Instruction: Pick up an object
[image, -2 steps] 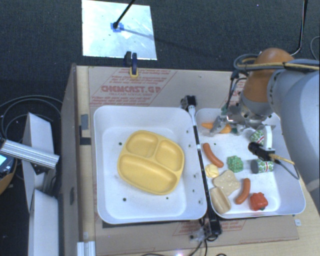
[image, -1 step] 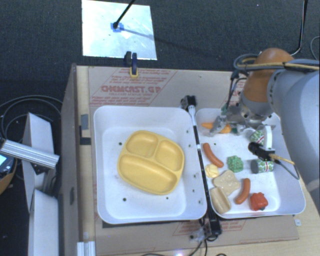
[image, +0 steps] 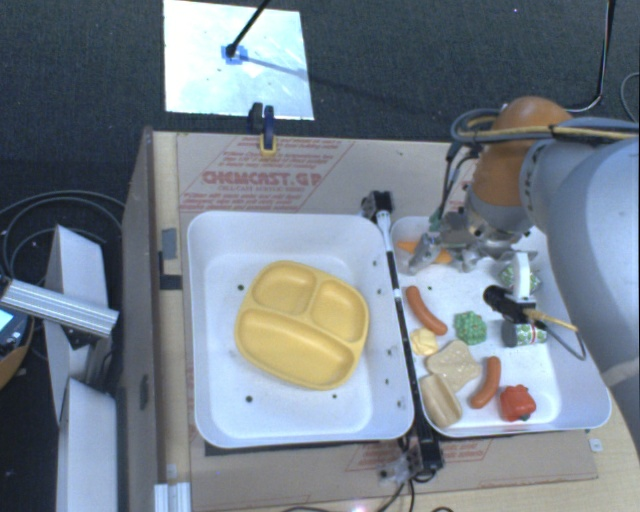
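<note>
Left bin (image: 215, 260): yellow plate (image: 302, 322), three sections, roughly centred. Right bin (image: 570, 385): gripper (image: 447, 252) low at the far left corner, just beside an orange bit (image: 412, 247), maybe carrot. Long sausage (image: 426, 309) by the divider, broccoli (image: 469, 326), bread (image: 453, 365), short sausage (image: 486, 382), and a red tomato (image: 517, 402) at the near edge.

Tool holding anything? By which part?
Cannot tell. The tool sits low in the right bin, next to an orange thing, but whether it grips it is unclear.
</note>
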